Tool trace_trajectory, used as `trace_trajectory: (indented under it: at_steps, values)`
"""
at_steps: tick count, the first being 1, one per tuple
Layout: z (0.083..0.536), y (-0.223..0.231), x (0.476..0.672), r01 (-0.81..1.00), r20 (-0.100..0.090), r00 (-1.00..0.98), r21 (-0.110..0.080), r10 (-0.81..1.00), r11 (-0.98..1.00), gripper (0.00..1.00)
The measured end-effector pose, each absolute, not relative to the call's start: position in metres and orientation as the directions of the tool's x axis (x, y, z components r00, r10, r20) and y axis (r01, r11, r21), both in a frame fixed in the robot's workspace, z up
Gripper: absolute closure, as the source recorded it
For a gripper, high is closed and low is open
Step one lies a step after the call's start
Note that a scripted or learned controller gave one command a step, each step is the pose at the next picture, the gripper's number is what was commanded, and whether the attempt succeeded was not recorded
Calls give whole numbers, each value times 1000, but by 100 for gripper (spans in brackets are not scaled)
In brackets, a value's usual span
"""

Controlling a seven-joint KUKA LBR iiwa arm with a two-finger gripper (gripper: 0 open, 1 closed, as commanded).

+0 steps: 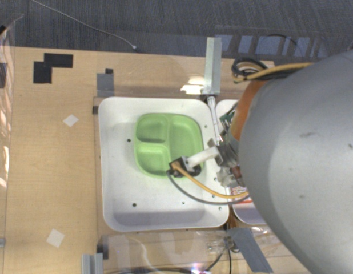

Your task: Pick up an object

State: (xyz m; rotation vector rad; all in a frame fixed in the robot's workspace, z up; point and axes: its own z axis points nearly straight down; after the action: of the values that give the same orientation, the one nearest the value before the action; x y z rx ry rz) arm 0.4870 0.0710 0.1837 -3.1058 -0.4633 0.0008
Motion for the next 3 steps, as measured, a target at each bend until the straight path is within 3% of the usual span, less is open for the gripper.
trace_trajectory:
  at_steps: [1,2,3]
  values:
    - [191,92,487,205,0,979,-2,205,-979,100]
    - [186,170,486,208,1,978,-4,208,-978,100]
    - [316,184,489,597,7,802,0,597,-802,100]
